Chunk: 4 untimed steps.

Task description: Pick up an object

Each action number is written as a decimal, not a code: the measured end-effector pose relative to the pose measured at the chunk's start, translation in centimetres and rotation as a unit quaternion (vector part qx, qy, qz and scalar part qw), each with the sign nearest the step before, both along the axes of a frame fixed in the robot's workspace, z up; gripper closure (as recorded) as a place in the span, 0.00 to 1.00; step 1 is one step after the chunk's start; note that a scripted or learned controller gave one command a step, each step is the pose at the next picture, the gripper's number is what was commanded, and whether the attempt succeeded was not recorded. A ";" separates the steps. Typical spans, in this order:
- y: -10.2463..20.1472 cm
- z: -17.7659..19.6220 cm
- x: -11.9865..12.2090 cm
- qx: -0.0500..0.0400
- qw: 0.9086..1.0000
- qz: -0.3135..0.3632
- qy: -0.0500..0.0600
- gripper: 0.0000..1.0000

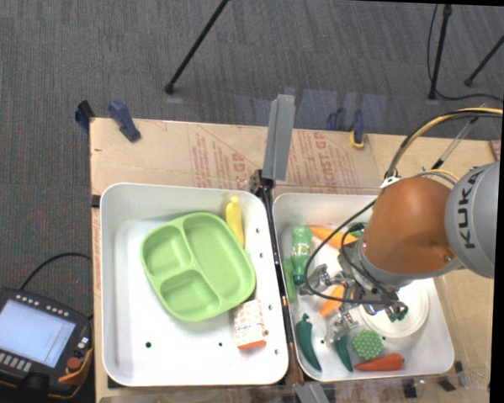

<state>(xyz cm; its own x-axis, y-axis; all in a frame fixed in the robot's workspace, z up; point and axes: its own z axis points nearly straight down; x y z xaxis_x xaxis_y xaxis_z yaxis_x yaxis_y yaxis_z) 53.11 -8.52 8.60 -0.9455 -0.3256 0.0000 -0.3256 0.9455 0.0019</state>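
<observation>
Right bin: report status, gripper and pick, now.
Gripper low in right bin, fingers unclear. Nothing seen held. Green pepper, carrot, green bottle crowd close.

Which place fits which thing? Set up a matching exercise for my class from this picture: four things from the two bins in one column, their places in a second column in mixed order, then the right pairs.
Things
1. green divided plate
2. yellow bottle
3. small carton
4. orange carrot

Places
A. right bin, near front corner
B. left bin, beside the plate's near right edge
C. left bin, middle
D. left bin, at the far edge beside the divider

Pairs: 1-C, 2-D, 3-B, 4-A
</observation>
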 end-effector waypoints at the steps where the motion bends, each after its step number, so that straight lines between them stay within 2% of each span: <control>1: 0.2 1.0 0.1 0.001 1.000 0.002 -0.002 1.00; 2: 0.2 1.0 0.1 0.001 1.000 0.002 -0.002 0.00; 3: 0.3 1.9 0.2 0.001 1.000 0.003 -0.003 1.00; 4: 0.4 1.9 0.2 0.001 1.000 0.003 -0.003 0.00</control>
